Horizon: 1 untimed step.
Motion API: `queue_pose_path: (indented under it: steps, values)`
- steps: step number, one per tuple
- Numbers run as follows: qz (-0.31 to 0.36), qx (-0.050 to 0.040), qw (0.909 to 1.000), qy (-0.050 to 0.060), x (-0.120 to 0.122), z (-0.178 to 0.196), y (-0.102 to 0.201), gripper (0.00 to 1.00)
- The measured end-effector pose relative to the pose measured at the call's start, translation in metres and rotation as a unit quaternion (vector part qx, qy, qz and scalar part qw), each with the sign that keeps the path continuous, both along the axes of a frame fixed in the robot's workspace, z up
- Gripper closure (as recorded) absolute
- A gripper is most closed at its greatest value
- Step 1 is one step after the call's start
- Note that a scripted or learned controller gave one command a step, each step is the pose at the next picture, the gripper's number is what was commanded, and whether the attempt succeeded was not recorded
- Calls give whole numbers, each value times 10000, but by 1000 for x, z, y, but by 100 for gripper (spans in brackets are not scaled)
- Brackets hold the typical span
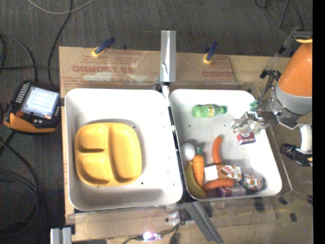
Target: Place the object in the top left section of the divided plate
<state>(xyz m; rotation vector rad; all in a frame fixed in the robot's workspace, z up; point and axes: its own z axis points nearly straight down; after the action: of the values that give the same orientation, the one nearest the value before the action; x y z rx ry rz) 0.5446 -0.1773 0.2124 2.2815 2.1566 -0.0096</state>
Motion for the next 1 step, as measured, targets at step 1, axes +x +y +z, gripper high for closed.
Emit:
queue_pose_path:
  steps: [1]
  values:
    - [-242, 30, 9997, -1, -36, 41, 89, 100]
